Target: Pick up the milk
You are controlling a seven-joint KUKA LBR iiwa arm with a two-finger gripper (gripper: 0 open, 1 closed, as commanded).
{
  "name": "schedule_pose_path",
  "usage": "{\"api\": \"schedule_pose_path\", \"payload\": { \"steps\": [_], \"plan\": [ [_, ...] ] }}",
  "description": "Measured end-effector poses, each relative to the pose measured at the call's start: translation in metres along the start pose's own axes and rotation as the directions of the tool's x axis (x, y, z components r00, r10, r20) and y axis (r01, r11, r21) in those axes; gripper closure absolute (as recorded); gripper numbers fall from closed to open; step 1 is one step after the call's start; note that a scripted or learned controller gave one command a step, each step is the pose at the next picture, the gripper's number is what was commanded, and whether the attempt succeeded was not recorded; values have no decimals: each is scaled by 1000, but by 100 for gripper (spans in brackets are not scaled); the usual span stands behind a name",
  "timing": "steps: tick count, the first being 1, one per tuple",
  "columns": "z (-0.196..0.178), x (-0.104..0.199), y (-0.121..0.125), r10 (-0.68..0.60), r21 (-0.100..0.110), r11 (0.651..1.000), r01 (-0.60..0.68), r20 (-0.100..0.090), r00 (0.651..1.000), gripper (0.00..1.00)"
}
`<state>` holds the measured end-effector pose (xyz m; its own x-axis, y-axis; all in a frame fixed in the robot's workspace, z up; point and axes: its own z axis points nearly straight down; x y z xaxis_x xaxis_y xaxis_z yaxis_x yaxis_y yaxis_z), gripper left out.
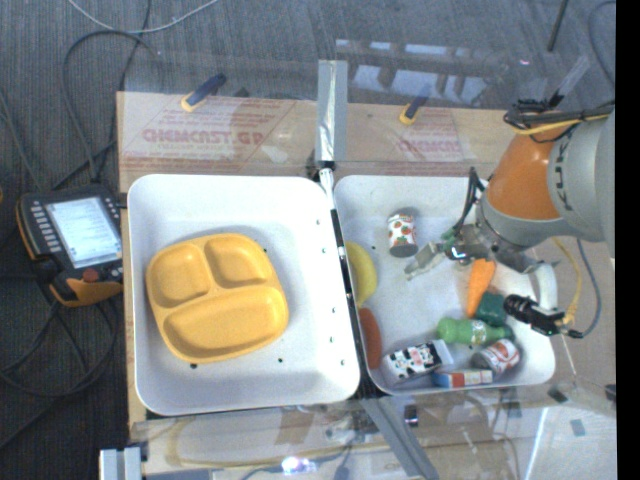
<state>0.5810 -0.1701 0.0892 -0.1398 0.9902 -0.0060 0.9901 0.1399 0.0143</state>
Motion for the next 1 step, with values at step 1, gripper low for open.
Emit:
{"api": "schedule_pose_path", "payload": {
  "steps": [1],
  "plan": [
    [-1, 69, -43, -67, 3, 998, 67, -1, 998, 0]
  ]
}}
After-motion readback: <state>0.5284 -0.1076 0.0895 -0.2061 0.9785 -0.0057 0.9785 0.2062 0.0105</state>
